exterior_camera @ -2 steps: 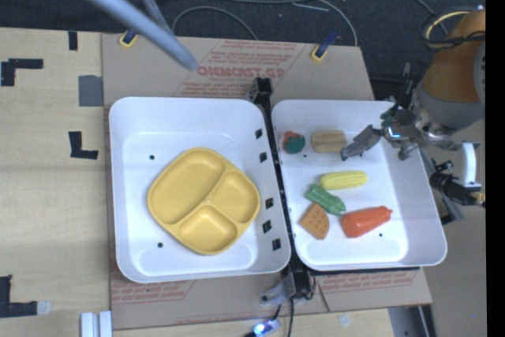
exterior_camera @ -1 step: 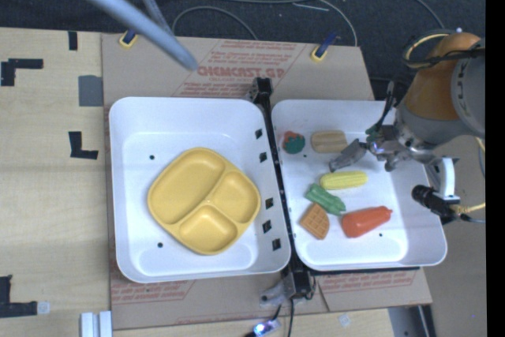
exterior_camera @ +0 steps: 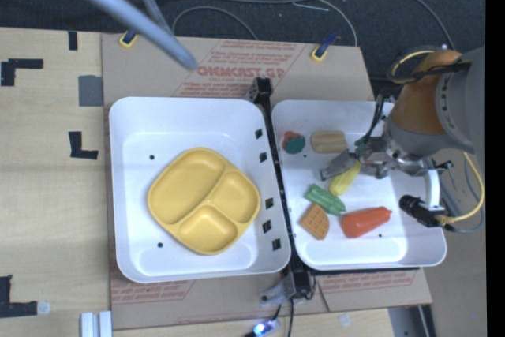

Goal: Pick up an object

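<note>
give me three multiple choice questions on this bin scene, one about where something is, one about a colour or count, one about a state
1. Where does the yellow divided plate lie?
A. in the left bin
B. in the right bin
C. on the cardboard behind the bins

2. What colour is the carrot-shaped toy near the right bin's front?
A. blue
B. orange-red
C. white

3. How does the gripper stand to the yellow toy?
A. far off, above the left bin
B. right at it, in the right bin
C. outside both bins

Key: 1 A, the yellow divided plate rests in the left bin. 2 B, the carrot-shaped toy is orange-red. 3 B, the gripper reaches into the right bin and sits against the yellow toy.
</note>
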Available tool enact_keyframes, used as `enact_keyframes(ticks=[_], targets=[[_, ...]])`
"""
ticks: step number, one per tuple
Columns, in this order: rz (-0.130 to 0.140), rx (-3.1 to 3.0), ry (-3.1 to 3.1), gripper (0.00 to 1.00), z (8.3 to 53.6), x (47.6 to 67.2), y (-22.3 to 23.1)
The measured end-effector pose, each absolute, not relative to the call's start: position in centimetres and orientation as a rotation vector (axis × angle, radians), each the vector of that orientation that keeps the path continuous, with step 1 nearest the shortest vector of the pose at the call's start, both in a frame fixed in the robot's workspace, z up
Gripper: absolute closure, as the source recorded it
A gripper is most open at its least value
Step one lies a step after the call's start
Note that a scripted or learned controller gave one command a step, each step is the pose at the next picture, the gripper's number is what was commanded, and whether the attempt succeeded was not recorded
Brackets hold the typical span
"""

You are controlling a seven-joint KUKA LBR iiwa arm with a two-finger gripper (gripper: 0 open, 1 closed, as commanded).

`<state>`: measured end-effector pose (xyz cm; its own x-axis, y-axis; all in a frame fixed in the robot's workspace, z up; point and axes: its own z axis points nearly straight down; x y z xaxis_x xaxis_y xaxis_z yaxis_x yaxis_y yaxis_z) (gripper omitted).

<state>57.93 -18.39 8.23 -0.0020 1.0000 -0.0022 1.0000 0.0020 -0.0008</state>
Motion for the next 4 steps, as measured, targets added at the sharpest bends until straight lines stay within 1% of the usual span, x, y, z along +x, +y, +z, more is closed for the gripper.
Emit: enact_keyframes(ticks=[1,2,3,4], targets=[[0.000,2.216,2.220,1.00,9.6,58.1,-18.4],[0.003,2.218,2.222,1.00,15.2,58.0,-17.4],[0.003,2.217,2.222,1.00,21.0,57.4,-16.8],[0.000,2.220,2.223,1.00,21.3,57.4,-16.8]])
